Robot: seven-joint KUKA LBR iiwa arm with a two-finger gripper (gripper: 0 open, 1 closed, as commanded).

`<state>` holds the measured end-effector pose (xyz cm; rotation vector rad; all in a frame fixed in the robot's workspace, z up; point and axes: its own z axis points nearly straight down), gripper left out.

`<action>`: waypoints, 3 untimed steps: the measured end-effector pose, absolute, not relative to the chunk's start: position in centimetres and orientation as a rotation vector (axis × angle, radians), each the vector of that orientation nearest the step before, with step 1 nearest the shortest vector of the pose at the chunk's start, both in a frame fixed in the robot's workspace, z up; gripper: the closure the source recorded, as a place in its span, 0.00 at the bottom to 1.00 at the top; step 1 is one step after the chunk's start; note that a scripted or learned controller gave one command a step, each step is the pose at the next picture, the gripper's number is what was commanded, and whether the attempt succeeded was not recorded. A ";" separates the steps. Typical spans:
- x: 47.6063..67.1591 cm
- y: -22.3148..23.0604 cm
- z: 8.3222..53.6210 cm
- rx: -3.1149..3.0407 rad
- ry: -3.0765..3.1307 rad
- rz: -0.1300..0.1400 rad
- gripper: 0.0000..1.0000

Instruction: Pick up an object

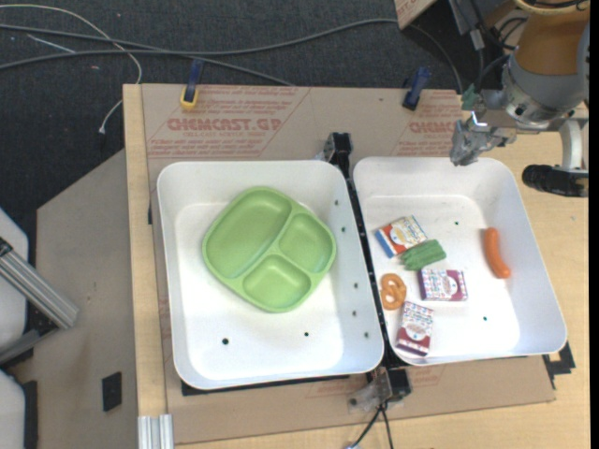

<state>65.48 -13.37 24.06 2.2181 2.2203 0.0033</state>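
Objects for picking lie in the right shallow white bin [524, 340]: orange sausage-shaped toy [496, 253] near its right wall, small blue-and-white carton [401, 235] w/ a green block [423, 254] just beside it, orange pretzel-shaped ring [392, 291], purple-and-white box [443, 285], red-and-white packet [415, 329] at the front edge. Left white bin [187, 344] holds a light green three-compartment plastic plate [269, 248]. Pincer [467, 148] hangs over the right bin's far rim, apart from all items, nothing seen in it; can't tell if open or closed. Counter [243, 120] is brown cardboard w/ red lettering.
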 end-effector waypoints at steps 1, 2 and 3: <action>63.6 -8.8 24.8 2.221 2.226 -0.001 1.00; 61.8 -3.7 25.4 2.222 2.225 -0.001 1.00; 61.3 2.1 24.9 2.218 2.229 -0.001 1.00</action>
